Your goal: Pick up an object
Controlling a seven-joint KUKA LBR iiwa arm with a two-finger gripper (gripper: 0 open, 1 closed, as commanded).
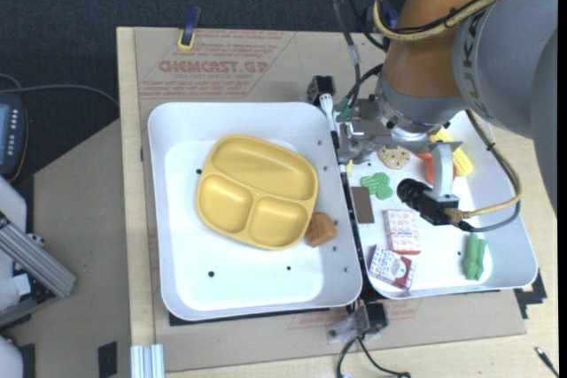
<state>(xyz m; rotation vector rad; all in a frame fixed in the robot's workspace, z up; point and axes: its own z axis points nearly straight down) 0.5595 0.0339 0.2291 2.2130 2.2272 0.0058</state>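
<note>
Grey and orange, the arm (443,40) loomed over the right bin (523,235), its gripper (390,133) low among a cookie (392,158), green toy (378,185) and red-and-white packets (400,230). Whether it held anything, I could not tell. Apart in the left bin (168,190) sat a yellow divided plate (255,191).

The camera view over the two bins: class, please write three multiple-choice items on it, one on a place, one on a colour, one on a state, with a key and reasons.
1. Where does the yellow divided tray lie?
A. In the left bin
B. In the right bin
C. On the floor

2. What colour is the band above the arm's wrist?
A. Blue
B. Orange
C. Green

3. How does the yellow divided tray sit?
A. Propped on its edge
B. Flat, compartments facing up
C. Upside down

Key:
1 A, the left bin walls surround it.
2 B, an orange section tops the grey wrist.
3 B, its three compartments show from above.
</note>
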